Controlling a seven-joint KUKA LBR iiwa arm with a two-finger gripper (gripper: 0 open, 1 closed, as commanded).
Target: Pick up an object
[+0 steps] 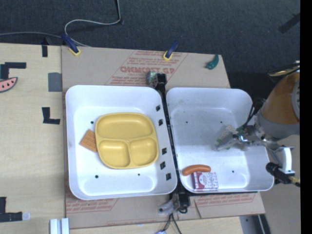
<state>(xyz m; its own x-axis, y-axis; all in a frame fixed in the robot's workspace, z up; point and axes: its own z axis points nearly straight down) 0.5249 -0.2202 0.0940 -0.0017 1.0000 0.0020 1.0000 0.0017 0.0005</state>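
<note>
Gripper hangs low in the right bin above the hot dog — probably lining up a grab; can't tell its state.

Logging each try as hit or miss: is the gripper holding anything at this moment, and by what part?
Nothing shows between the fingers of the gripper. It is over bare floor of the right bin, apart from the hot dog and the red packet.

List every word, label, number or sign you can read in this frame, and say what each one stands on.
Red print on the cardboard sheet under the bins: several lines of lettering, too blurred to read with confidence.
Small red-and-white packet in the right bin: printed markings, too small to read.
Yellow divided plate, orange sausage-shaped toy: no text visible.
</note>
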